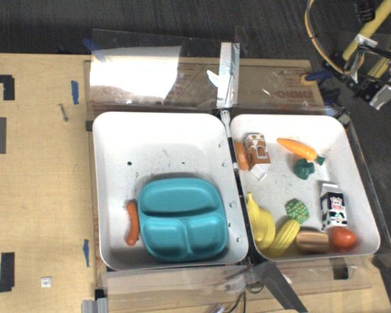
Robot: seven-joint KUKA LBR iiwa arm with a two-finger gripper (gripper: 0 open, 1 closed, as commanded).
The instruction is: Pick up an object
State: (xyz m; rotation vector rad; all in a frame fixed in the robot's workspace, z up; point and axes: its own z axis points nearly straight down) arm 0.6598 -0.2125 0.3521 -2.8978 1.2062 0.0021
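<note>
Count: two white bins, left (111,142) and right (352,168). One teal tray (182,223) with three compartments, in the left bin. One orange sausage (131,222), touching the tray's left edge.

All other pieces lie right of the tray, in the right bin:
- one banana (260,223), nearest the tray, just across the shared bin wall
- one corn cob (285,235) against the banana
- one bread roll (311,241) and one tomato (343,238) beyond it, along the near wall
- one green knobbly ball (297,209)
- one black-and-white carton (333,207)
- one brown-and-white box (255,152), up-right of the tray
- one carrot (296,149) with one dark green piece (304,169) just below it

Room: the left bin's floor is bare behind the tray. The tray's front edge sits tight to the bin wall. The carrot and box have open floor around them; the banana, corn, roll and tomato crowd together.

End effector grip: cannot tell.

Bench (32,175) left of the tray: black tape marks.
</note>
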